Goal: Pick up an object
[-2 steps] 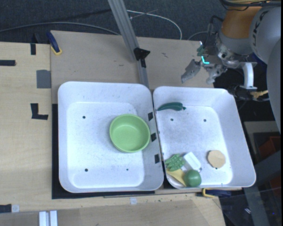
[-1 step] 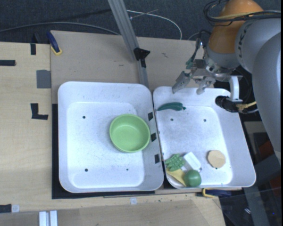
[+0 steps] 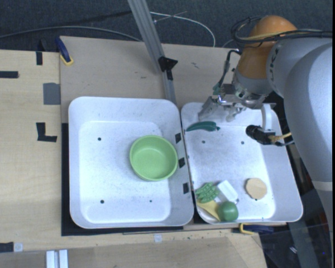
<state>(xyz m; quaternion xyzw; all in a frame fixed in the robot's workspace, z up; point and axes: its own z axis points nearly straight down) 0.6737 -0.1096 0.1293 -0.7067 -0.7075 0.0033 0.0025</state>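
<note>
Where fingers [image 3: 219, 111] hover, unlabelled green bowl [image 3: 153, 158]

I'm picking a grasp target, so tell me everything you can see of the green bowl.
The green bowl is round, light green and looks like smooth plastic. It sits upright, open side up, with nothing visible inside. It rests on the floor of the left white bin, right of centre near the divider. Nothing else touches it.

Two shallow white bins sit side by side on a wooden bench. The left bin [image 3: 89, 149] holds a round green bowl [image 3: 153, 158]. The grey arm's gripper [image 3: 219, 111] hovers over the right bin [image 3: 279, 177] near a dark green flat object [image 3: 202, 127]; small toys cluster at its front edge.
</note>
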